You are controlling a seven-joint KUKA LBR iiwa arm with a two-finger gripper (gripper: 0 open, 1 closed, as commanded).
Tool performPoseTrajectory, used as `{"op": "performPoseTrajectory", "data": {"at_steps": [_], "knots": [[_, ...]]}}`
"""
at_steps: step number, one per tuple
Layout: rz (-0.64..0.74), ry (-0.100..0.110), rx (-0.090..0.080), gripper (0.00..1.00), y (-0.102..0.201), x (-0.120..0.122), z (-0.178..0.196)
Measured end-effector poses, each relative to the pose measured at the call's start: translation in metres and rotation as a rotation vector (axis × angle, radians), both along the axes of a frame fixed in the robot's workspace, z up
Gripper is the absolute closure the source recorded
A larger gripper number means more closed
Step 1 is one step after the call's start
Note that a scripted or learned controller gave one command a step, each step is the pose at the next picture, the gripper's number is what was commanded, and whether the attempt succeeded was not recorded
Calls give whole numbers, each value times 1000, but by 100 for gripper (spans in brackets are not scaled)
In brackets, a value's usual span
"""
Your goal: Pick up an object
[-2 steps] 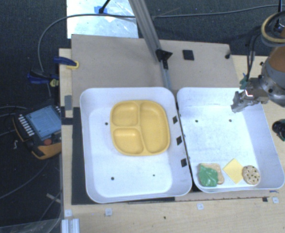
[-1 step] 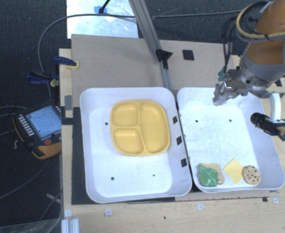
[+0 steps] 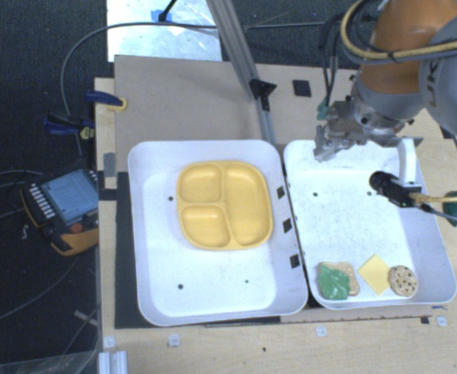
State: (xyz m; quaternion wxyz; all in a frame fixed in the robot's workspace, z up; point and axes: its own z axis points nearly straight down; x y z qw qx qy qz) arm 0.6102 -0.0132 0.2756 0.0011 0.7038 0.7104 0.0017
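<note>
Counter with two white bins. My gripper (image 3: pixel 331 142) hangs over the right bin's (image 3: pixel 434 244) far edge; grip state unclear. Near corner: green sandwich toy (image 3: pixel 336 280), cheese slice (image 3: pixel 374 273), cookie (image 3: pixel 402 280). Light, stiff, thin; pinch across the edges.

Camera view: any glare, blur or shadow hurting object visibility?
Camera view: glare on the reflective sheet at top; both bins evenly lit, right bin slightly washed out; gripper soft, finger detail lost; cookie and cheese slice readable, shadows faint.
</note>
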Motion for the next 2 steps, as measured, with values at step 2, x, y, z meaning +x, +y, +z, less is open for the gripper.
{"op": "performPoseTrajectory", "data": {"at_steps": [2], "knots": [[-1, 1, 0, 100, 85, 13, -19]]}}
